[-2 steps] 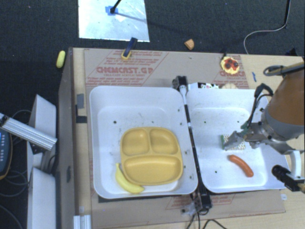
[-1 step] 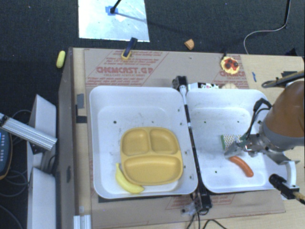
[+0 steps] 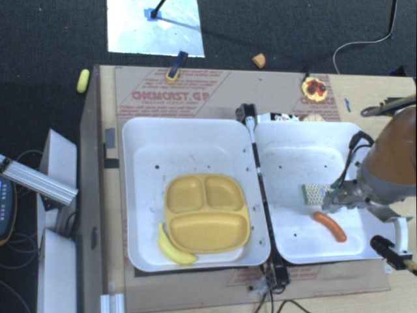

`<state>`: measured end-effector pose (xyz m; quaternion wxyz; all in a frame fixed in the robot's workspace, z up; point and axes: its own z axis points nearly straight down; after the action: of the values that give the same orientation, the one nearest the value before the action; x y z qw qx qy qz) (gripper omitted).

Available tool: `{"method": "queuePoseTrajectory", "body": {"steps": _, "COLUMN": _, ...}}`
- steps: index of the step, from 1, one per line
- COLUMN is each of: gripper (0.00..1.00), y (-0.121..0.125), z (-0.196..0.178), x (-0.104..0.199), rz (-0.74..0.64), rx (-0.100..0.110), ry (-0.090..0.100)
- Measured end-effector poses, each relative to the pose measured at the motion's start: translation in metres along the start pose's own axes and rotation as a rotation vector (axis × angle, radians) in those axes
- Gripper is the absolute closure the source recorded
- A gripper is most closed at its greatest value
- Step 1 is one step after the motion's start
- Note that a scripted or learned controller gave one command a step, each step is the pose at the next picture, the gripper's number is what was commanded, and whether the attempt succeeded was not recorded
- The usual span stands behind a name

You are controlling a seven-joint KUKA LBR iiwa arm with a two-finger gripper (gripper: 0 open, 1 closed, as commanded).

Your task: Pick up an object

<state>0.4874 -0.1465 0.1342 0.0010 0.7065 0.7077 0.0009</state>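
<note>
Sausage (image 3: 330, 227), orange-red, lies just below the gripper (image 3: 336, 199), beside a green-checked sponge (image 3: 315, 193), within easy reach for a grasp; its grip state cannot be told.

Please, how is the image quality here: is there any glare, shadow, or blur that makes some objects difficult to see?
In the camera view, the light is even and soft; the white bins look bright but keep detail; the metal sheet on the floor shows glare; the whole picture is slightly soft, so the gripper beside the orange sausage is blurry; the yellow tray and banana stay clear.
</note>
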Motion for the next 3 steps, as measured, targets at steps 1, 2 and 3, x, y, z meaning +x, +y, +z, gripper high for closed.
{"method": "queuePoseTrajectory", "body": {"steps": 1, "gripper": 1.0, "y": 0.019, "z": 0.05, "x": -0.037, "rz": 0.001, "rx": 0.0, "ry": -0.001}}
{"method": "queuePoseTrajectory", "body": {"steps": 2, "gripper": 1.0, "y": -0.001, "z": 0.05, "x": -0.035, "rz": 0.001, "rx": 0.002, "ry": 0.0}}
{"method": "queuePoseTrajectory", "body": {"steps": 3, "gripper": 1.0, "y": -0.001, "z": 0.05, "x": -0.043, "rz": 0.001, "rx": 0.0, "ry": 0.0}}
